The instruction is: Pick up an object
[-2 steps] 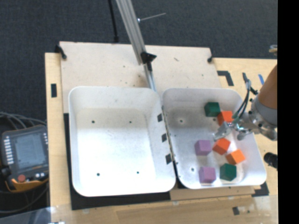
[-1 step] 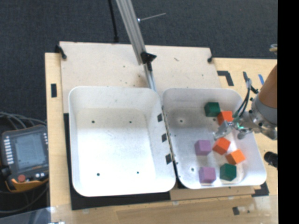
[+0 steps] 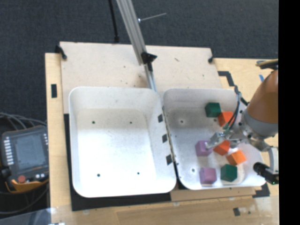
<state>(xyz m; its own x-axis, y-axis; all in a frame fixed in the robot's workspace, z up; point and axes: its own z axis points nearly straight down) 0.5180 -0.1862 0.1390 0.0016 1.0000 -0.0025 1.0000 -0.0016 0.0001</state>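
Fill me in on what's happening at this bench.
A grey arm with an orange band reaches in from the right over the right bin. Its gripper sits low among small blocks, just above an orange block, with a purple block beside it. Green, orange and purple blocks lie around. Nothing is visibly held yet. The left bin sits alongside.

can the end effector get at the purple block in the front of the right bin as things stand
Probably yes. The purple block sits apart from the green block beside it, with nothing on top of it, and the end effector is already low over the same right bin.
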